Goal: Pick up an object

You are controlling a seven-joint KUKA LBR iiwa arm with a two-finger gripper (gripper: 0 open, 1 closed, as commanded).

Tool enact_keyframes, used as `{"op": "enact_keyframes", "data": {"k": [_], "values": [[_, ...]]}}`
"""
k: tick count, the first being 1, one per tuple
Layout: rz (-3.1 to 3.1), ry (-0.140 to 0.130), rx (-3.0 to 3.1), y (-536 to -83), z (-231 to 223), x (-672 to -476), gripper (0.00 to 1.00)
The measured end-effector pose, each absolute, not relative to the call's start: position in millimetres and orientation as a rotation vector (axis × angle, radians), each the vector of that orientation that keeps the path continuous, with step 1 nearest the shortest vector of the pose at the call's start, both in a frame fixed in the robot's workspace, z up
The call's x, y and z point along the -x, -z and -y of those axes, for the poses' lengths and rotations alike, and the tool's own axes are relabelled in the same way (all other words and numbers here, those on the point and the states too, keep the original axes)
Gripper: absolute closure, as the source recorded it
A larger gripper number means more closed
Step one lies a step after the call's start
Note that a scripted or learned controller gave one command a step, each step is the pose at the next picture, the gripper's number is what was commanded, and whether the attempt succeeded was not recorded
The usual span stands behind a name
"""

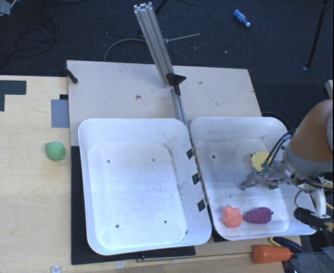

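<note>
The right bin (235, 131) holds three small objects. A yellow piece (259, 160) lies near its right side, a pink-orange lump (231, 216) sits near the front wall, and a purple grape-like piece (258, 215) is just right of that lump. My gripper (260, 183) hangs low in this bin, directly below the yellow piece in the view and above the purple one. It is open, with nothing between the fingers (248, 182). The grey wrist and orange band (316, 132) come in from the right and cover the bin's right rim.
The left bin (133, 131) lies beside the right one, with black clips along the shared wall. A green ball (55, 151) rests on the wooden bench to the left. An orange object (272, 253) lies in front of the right bin. A metal rail (158, 44) slants behind the bins.
</note>
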State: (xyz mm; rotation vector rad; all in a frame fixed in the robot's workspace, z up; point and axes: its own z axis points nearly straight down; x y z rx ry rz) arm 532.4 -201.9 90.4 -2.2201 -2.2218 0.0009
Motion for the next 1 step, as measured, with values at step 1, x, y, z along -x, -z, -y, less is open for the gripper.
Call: {"op": "enact_keyframes", "data": {"k": [1], "values": [[2.222, 0.002, 2.224, -102.8, 203.1, -533.0, 1.0]]}}
